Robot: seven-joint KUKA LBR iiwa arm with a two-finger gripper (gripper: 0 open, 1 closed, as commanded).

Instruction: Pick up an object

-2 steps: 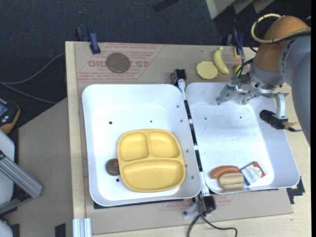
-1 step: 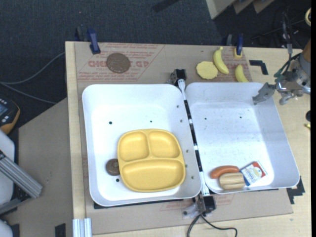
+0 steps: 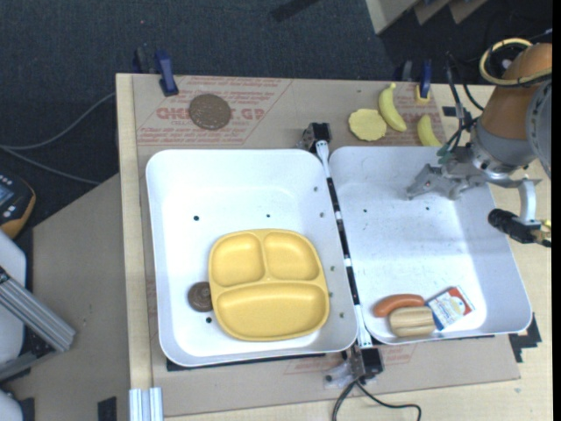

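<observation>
Hovering over the far end of the right bin (image 3: 491,261), the gripper (image 3: 436,184) carries nothing, its fingers apparently spread. The hot dog (image 3: 405,315) and small carton (image 3: 450,306) lie untouched near the front rim, so picking remains undone.

one fixed camera, apparently fairly high, looks down aslant on both white bins (image 3: 166,235) and the bench (image 3: 131,147).

It looked like a robotics lab rather than a home. A plywood bench (image 3: 263,103) stood on dark carpet (image 3: 70,24), with blue clamps (image 3: 164,71) gripping its far edge and two white bins (image 3: 237,169) fixed side by side. Cables (image 3: 53,143) trailed across the floor, and what was probably aluminium framing (image 3: 31,310) sat at left.
</observation>
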